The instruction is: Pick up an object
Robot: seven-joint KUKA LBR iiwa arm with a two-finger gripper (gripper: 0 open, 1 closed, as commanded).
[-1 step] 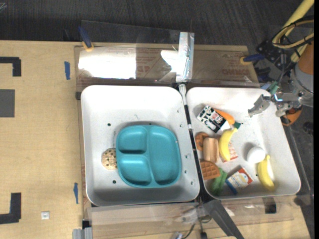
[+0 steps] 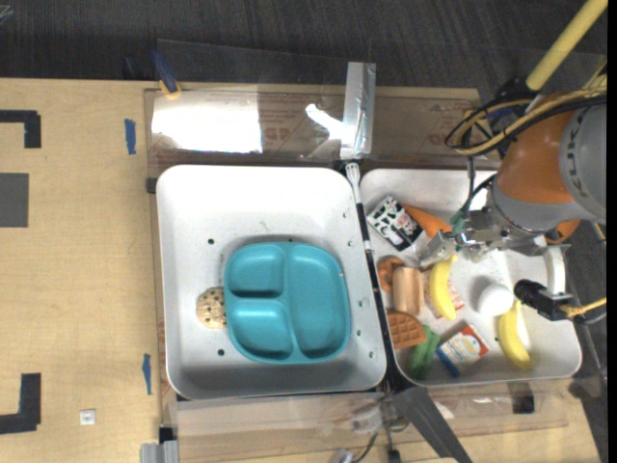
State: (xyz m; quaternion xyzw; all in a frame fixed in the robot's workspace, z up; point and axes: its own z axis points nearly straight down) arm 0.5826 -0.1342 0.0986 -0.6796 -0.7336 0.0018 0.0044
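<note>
Bananas (image 2: 442, 291) (image 2: 514, 334), waffle (image 2: 406, 330) and carton (image 2: 390, 222) crowd your right bin (image 2: 564, 360); gripper (image 2: 453, 239) over its upper middle, jaw state indiscernible. Left bin (image 2: 183, 258): teal tray (image 2: 286, 300), cookie (image 2: 211, 307), bare margins.

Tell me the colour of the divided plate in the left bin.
Teal, seen in the camera view: plate.

A pale wooden bench (image 2: 67, 287) carries two white bins. The left bin (image 2: 183, 210) and right bin (image 2: 564, 355) sit touching, side by side.
</note>
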